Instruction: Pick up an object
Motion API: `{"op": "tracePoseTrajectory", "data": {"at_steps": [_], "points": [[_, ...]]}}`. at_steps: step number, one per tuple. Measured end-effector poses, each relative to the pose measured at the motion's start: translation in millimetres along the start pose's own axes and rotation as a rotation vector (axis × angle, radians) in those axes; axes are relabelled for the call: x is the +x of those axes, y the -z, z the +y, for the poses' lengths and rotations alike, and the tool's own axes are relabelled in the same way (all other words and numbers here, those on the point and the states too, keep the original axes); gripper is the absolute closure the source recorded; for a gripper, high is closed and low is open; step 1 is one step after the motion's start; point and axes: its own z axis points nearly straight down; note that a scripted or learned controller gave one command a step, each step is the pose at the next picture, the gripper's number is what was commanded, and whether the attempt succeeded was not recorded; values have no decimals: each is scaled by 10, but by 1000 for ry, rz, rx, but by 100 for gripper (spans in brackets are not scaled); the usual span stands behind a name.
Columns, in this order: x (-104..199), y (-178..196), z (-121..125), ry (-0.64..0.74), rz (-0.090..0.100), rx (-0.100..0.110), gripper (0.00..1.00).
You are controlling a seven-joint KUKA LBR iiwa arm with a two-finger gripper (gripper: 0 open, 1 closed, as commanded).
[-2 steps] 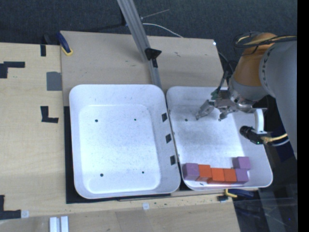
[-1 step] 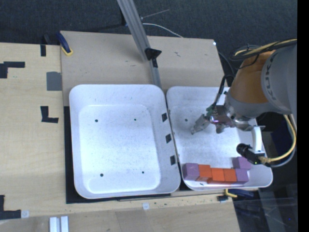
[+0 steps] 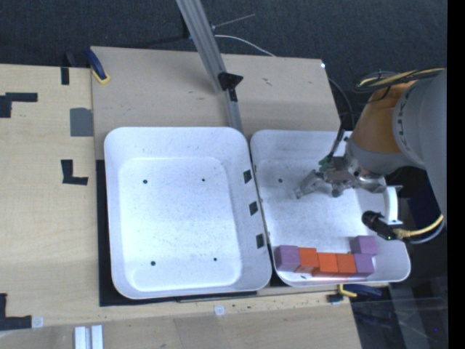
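Several blocks lie in a row along the near wall of the right bin (image 3: 290, 151): a purple block (image 3: 288, 257) at the left, an orange block (image 3: 307, 259), a second orange block (image 3: 337, 263), and a purple block (image 3: 363, 254) at the right end. My gripper (image 3: 305, 189) hangs over the middle of the right bin, pointing left, well away from the blocks. Nothing shows between its fingers.
The left bin (image 3: 116, 195) stands beside the right one, their walls meeting in the middle. A slanted metal rail (image 3: 207, 46) runs down from the top to the bins' far edge. A blue and yellow clamp (image 3: 98, 67) sits at the bench's far left corner.
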Motion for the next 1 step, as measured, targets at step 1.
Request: {"op": "tracePoseTrajectory", "data": {"at_steps": [1], "points": [[-156, 842, 25, 2, -1, -11, 0]]}}
